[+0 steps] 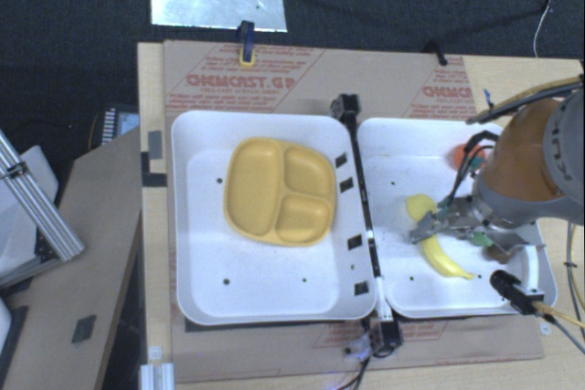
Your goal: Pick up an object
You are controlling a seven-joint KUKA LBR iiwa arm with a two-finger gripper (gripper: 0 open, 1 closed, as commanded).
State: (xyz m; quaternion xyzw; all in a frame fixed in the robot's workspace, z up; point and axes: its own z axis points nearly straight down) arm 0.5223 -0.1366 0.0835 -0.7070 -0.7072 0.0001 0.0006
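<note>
A yellow banana (437, 249) lies in the right bin (393, 187), running from its middle toward the near right. My gripper (426, 229) is low over the banana's middle, reaching in from the right, and its metal fingers touch or straddle the fruit. Part of the banana is hidden under the gripper. A small orange object (458, 156) sits further back in the same bin, partly behind the arm. A green patch (479, 239) peeks out just under the wrist.
The left bin (196, 224) holds a yellow divided plate (279, 191). A black-clipped divider (359, 196) runs between the two bins. The arm's orange band (526, 155) covers the right bin's right side.
</note>
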